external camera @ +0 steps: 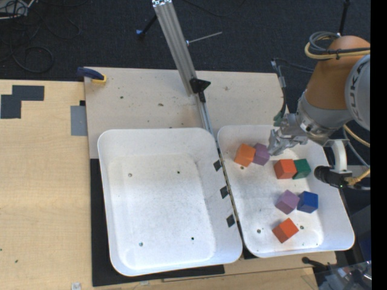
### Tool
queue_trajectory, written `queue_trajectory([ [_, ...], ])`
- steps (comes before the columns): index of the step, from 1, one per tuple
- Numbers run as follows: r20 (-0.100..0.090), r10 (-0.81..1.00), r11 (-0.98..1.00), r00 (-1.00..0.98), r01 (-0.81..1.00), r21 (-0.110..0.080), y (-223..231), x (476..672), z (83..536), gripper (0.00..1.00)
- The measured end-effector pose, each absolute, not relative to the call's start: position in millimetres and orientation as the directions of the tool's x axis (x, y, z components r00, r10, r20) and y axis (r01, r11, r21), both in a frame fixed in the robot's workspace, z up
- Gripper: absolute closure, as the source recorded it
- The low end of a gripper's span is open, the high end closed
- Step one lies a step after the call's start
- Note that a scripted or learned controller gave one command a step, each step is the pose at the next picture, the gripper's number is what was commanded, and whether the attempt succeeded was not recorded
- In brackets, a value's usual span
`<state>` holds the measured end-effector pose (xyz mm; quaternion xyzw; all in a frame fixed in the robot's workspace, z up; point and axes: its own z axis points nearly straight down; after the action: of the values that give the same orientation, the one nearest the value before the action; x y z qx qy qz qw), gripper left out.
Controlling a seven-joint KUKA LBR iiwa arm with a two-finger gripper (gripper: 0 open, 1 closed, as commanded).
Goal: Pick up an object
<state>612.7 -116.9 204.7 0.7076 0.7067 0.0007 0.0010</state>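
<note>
Two white bins (157, 255) below us; gripper (280, 142) hovers beside the purple cube (261, 154), whether parted or closed we cannot tell.

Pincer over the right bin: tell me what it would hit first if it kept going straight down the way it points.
Probably the purple block beside the orange block: the pincer hangs just right of it, pointing down into the right bin. Depth is unclear, so it may meet bare bin floor instead.
</note>
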Motion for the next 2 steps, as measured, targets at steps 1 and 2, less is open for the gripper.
queue_trajectory([
  [1, -0.001, 1.000, 0.000, 0.000, 1.000, 0.004, -119, 622.8, 253, 1.00],
  [2, 0.002, 1.000, 0.004, -0.004, 1.000, -0.003, -70, 618.8, 259, 1.00],
])
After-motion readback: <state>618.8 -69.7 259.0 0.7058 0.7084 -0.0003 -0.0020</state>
